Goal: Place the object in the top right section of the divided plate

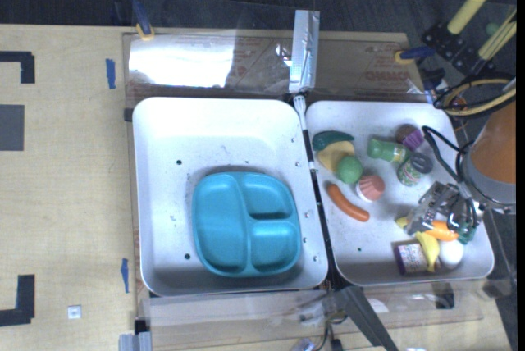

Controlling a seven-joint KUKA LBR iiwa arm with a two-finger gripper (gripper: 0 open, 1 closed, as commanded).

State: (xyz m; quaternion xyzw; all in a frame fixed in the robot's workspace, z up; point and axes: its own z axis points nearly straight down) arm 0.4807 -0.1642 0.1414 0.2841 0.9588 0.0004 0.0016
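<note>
Nearest the camera, a blue divided plate (244, 221) is seen in the left bin (156, 177), all its sections bare. Toy food is scattered in the right bin (385, 259): a sausage (348, 202), a green ball (350, 169), a green bottle (385, 149), a can (413, 168). The gripper (439, 214) is lowered over a crowded heap with a banana (426, 243), an egg (451, 254) and a purple box (408, 257). How far it is opened cannot be told.
</note>
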